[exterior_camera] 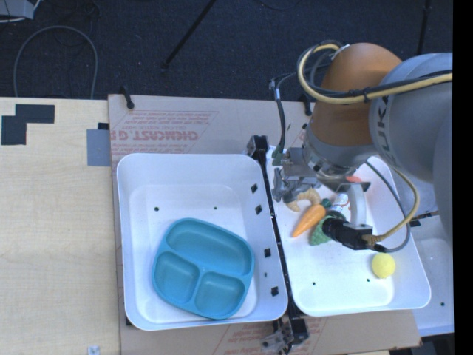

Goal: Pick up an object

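Yellow ball (383, 265) at front right of right bin (347, 303). Toy carrot (309, 220) mid-bin, green piece (318, 237) touching it, half hidden. Grey arm (414, 117) bends down over the far left; gripper (290, 188) just beside carrot, open or closed can't tell. Pale object (304, 200) mostly covered.

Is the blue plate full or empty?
Empty: all three hollows of the blue plate show only bare blue.

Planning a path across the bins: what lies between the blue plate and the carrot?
In the camera view, only the adjoining bin walls lie between the blue plate and the carrot, with bare white floor either side.
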### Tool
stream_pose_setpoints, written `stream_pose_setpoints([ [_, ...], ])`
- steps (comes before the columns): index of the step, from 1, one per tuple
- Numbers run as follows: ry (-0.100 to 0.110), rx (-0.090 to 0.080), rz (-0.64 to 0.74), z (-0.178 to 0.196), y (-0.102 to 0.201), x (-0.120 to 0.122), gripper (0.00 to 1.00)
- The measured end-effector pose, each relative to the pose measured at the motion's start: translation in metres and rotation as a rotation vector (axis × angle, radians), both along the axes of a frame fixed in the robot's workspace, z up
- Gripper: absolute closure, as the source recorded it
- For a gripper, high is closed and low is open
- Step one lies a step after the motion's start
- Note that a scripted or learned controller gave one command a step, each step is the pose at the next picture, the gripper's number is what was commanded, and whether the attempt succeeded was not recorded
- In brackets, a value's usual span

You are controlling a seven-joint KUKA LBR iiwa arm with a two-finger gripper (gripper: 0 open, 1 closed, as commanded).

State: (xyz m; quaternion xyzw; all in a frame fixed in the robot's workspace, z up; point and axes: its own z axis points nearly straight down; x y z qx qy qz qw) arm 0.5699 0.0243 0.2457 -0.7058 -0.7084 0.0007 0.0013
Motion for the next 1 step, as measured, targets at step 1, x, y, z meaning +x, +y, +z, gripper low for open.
stream_pose_setpoints([
  [1,0.000,0.000,0.000,-0.0153,0.0575,0.0171,1.00],
])
